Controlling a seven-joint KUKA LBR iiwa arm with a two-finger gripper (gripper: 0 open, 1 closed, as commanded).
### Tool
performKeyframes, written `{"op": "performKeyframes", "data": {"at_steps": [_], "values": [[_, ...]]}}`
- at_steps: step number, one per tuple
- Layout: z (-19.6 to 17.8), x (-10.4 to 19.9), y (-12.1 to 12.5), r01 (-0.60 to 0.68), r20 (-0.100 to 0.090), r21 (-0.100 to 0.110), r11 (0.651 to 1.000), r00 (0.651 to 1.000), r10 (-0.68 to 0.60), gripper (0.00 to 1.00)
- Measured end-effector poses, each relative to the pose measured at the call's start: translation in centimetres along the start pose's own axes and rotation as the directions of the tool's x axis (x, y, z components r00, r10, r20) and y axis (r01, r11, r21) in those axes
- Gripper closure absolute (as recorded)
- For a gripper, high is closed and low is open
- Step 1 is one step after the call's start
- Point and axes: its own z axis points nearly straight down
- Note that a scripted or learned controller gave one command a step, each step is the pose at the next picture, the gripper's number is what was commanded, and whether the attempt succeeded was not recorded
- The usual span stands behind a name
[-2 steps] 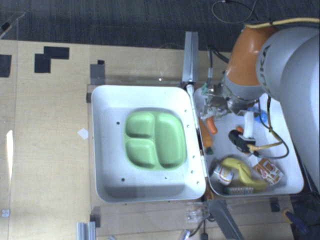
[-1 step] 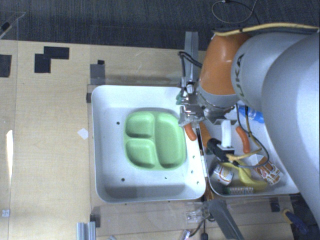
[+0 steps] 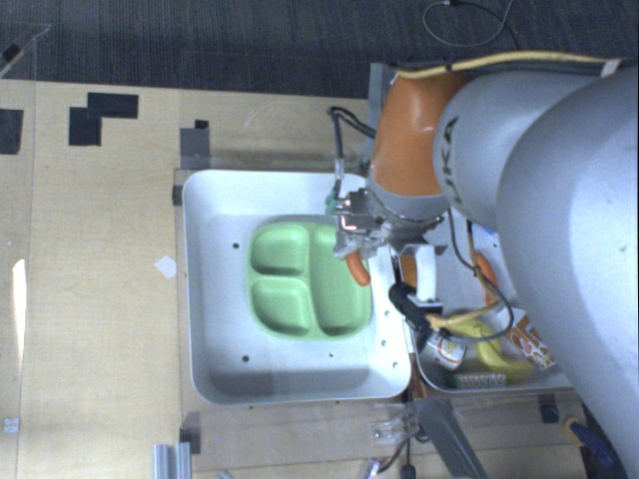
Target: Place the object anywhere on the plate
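From my seat the gripper (image 3: pixel 355 250) hangs over the right-hand side of the green plate (image 3: pixel 300 282), which lies in the left bin (image 3: pixel 215 297). An orange, carrot-like object (image 3: pixel 357 269) shows just below the fingers, seemingly pinched at its upper end, though the grip point is small and partly masked by the wrist, so I take that hold as likely rather than sure; how wide the fingers stand I can only judge as narrow, closed about that piece. It hangs over the plate's long right compartment, near its outer rim. To do this step well I would nudge a little further left before letting go, so the object drops inside the compartment and cannot roll off the rim toward the bin wall, then lower until it nearly rests and release gently. Room is generous to the left: the two smaller compartments look bare and the bin floor around the plate is open. The right is tight, with the wall between the bins just beside the wrist, dangling cables, and the right bin (image 3: pixel 439 375) holding a banana (image 3: pixel 496 355) and other items.
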Motion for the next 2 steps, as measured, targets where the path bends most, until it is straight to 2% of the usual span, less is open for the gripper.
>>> {"op": "performKeyframes", "data": {"at_steps": [1,2], "values": [[0.0,0.0,0.0,0.0,0.0,0.0,1.0,1.0,0.0,0.0],[-0.1,-3.0,0.8,-0.012,0.0,-0.002,1.0,1.0,0.012,0.0]]}}
